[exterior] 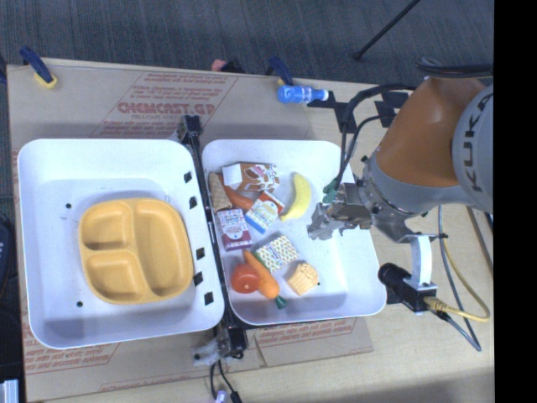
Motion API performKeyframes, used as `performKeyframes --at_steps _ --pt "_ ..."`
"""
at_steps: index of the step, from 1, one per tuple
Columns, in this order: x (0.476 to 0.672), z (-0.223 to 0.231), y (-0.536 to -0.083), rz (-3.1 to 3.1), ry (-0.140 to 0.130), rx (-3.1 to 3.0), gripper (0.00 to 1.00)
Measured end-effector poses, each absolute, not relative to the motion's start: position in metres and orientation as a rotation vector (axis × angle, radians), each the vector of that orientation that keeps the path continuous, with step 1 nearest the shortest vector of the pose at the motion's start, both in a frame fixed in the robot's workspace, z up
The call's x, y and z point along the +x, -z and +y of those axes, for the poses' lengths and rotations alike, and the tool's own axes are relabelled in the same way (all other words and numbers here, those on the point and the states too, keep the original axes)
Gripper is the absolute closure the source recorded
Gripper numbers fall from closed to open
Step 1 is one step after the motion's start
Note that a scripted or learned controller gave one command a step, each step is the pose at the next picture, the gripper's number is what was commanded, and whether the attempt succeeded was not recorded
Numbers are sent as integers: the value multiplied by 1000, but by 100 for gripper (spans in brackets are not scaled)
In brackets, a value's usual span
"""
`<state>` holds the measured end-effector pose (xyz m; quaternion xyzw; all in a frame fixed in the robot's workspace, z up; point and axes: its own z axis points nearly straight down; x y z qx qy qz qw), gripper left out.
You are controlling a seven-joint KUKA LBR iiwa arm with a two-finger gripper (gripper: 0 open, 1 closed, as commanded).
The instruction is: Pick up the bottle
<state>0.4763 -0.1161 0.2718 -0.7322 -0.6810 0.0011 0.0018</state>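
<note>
Left bin [33, 225] holding yellow divided tray [134, 248]. Right bin [357, 284] carrying toy food clutter: carrot [264, 277], tomato [244, 280], banana [298, 195], small cartons. Which item is bottle: can't tell; possibly small blue-white piece [262, 215] lying mid-clutter, left of banana. Gripper [323, 223] hovering over right bin's right side, just beside banana; finger opening unreadable, nothing visibly gripped.

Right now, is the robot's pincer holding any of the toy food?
It cannot be told. The pincer hangs over the right bin, next to the banana, and nothing visible sits in it, but its tips are too blurry to judge.
</note>
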Motion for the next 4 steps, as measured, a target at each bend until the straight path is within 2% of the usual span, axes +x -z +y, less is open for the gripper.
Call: performKeyframes --at_steps 1,2,3,4 --pt "476 -180 -293 -2145 -3 -2294 100" --pt "476 -100 -264 -2276 -3 -2160 100" --pt "477 -173 -316 -2500 -2 -1902 100" --pt "477 -106 -315 -2376 -3 -2051 100"
